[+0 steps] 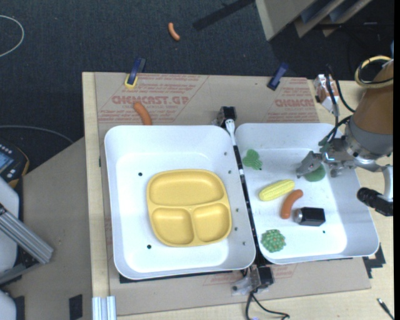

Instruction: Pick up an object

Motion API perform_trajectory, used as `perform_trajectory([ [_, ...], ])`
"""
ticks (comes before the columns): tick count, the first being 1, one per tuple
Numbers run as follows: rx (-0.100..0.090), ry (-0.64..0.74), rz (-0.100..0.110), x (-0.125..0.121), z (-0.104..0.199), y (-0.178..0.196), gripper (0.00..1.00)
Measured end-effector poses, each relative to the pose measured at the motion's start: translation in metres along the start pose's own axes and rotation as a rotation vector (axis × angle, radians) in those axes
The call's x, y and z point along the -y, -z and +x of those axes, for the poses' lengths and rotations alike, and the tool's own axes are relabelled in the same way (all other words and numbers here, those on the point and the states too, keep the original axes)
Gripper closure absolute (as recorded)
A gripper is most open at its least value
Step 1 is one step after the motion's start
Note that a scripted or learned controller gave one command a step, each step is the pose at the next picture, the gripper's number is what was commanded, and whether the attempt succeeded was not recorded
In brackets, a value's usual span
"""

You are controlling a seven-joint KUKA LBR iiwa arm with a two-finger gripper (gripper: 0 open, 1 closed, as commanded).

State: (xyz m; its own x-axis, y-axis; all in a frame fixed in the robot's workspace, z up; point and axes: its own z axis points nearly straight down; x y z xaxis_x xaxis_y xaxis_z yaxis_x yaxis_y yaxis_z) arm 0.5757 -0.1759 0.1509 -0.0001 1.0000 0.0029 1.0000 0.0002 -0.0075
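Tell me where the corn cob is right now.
The corn cob lies in the right bin, near its middle, just upper-left of the sausage and below the green leafy piece.

A dark carpeted floor (75, 37) surrounds a workbench topped with brown protective sheeting (187, 94) printed with red lettering (the word "CHEMCAST" is legible, repeated across the sheet). Blue clamps (134, 73) and (277, 76) pin the sheeting along the bench's far edge. A small orange item (174, 30) lies loose on the carpet beyond the bench, and another orange piece (143, 113) rests on the sheeting near the far left. A thin pale cable (12, 28) loops across the floor at upper left. Aluminium framing (25, 240) angles in at lower left, and beige furniture (300, 15) stands at the top. Lighting is even and soft.
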Motion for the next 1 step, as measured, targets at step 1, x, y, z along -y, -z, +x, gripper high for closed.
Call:
perform_trajectory([
  [1, 0.002, -0.002, -0.008, 0.0025, 0.0071, -0.0441, 0.00],
])
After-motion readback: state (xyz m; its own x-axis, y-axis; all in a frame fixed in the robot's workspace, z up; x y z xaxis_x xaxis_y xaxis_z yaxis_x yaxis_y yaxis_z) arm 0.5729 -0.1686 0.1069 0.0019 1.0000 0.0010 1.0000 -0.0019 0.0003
